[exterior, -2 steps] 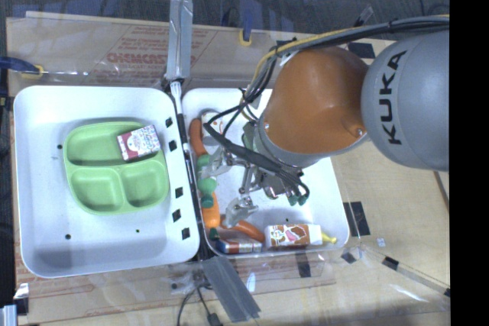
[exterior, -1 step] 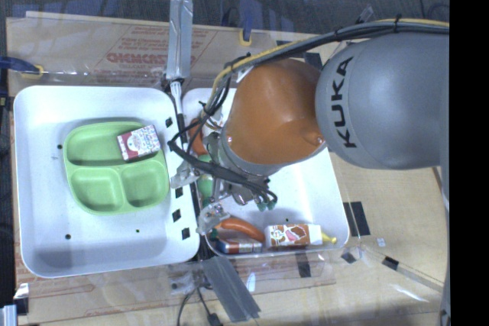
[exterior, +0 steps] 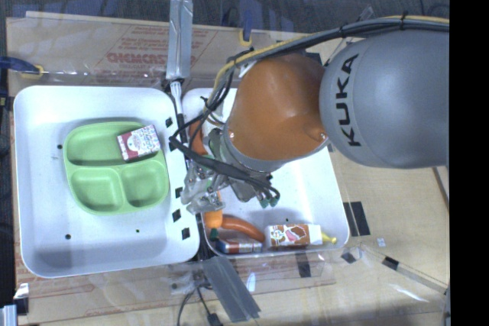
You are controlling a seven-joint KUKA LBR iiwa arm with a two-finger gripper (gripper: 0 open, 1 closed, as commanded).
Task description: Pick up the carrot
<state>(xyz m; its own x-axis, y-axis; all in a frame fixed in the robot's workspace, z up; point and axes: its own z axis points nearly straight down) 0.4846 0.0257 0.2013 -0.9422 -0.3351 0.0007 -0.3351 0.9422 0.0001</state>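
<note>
Lying along the near wall of the right bin (exterior: 330,187), the carrot (exterior: 238,225) serves as the landmark: an orange taper with its thick end toward the divider between the two bins. Touching its near side is a dark marker-like stick (exterior: 233,246), and just beside its thin end rests a small brown-and-yellow packet (exterior: 294,235). Directly beyond the carrot's thick end hangs the tool (exterior: 205,198), a cluster of grey metal and black cable under the arm's orange band (exterior: 275,114); whether it is released or clenched I cannot tell, and nothing is seen between its parts. Farther from the carrot, across the divider, the left bin (exterior: 38,164) holds a green divided tray (exterior: 99,191) with a small red-and-white carton (exterior: 138,142) on its far rim.

As a judgement, the crowding is the main risk. The carrot sits tight against the bin wall with the stick pressed to it, so a descent could strike the wall, or close on the stick instead, or pinch both and lose the carrot on lifting. Its rounded, tapered body may also roll or squirt out sideways if caught off-centre, and could nudge the packet.
</note>
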